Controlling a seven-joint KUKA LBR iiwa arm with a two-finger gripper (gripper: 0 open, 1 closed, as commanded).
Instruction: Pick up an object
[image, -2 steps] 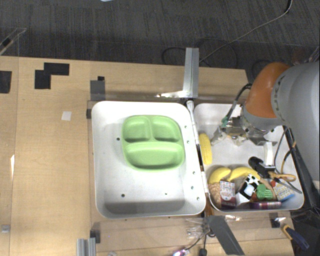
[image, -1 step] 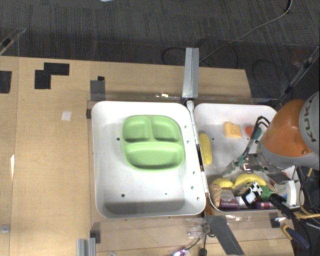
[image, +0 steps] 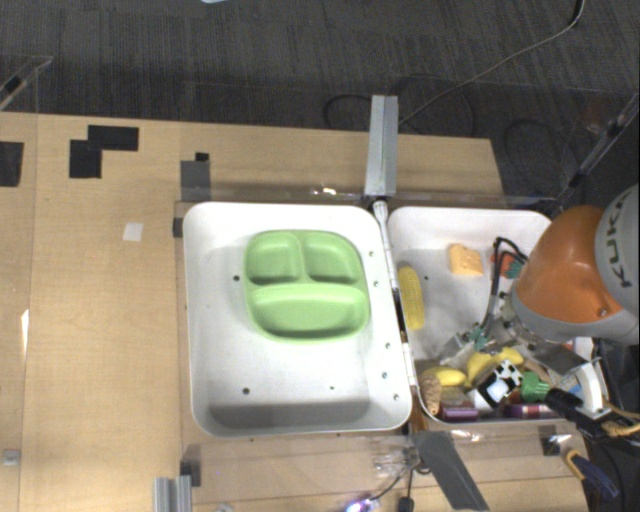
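Now the arm was down low over the cluttered near corner of the right bin (image: 440, 225).

Its orange band hung over the pile, and the gripper (image: 497, 372) sat right among the small things there; how it was set could not be told from this angle. Candidates lay all about: a yellow banana-like piece (image: 497, 360) beside it, a black-and-white checkered item (image: 503, 380) just under it, a corn cob (image: 410, 296) up along the bin's left wall, an orange block (image: 464, 260) well apart. The left bin (image: 215, 400) carried a green divided tray (image: 304, 283). To do this well, I'd judge, it wanted one piece singled out and squarely between the fingers before lifting, with the neighbours left alone.
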